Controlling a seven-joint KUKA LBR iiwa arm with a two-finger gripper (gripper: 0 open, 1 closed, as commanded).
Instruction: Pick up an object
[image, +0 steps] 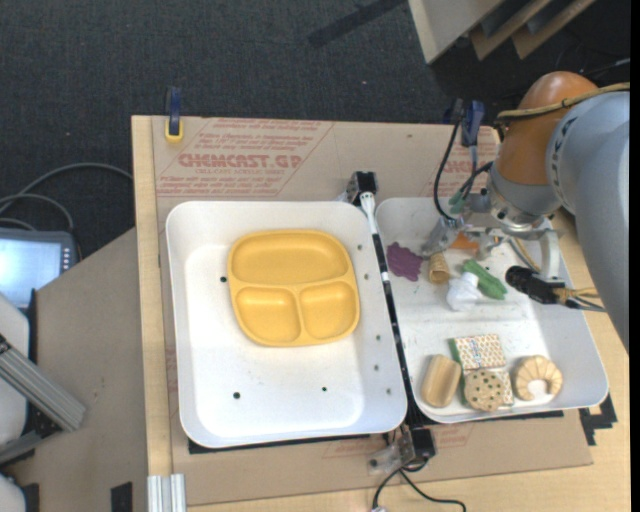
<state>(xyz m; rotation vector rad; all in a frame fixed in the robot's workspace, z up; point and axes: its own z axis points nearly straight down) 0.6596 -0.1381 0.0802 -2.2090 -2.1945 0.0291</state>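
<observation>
My gripper (470, 236) hangs low over the far end of the right bin (590, 350), under the orange band (545, 125) of the arm. Right below and around it lie a small tan cup (439, 267), a green piece (484, 279) and a white piece (463, 293). A small orange bit (463, 241) shows under the wrist. A purple piece (403, 261) rests by the bin's left wall. At the near end sit a tan roll (440, 380), a patterned square cracker (479, 351), a speckled cookie (487, 389) and a ring-shaped pastry (537, 377).
The left bin (200, 350) holds a yellow divided plate (294, 287). A black-tipped tool (532, 284) and cables stick out beside the gripper on the right. A divider rail (385, 300) runs between the bins. Cardboard (240, 160) lies under both.
</observation>
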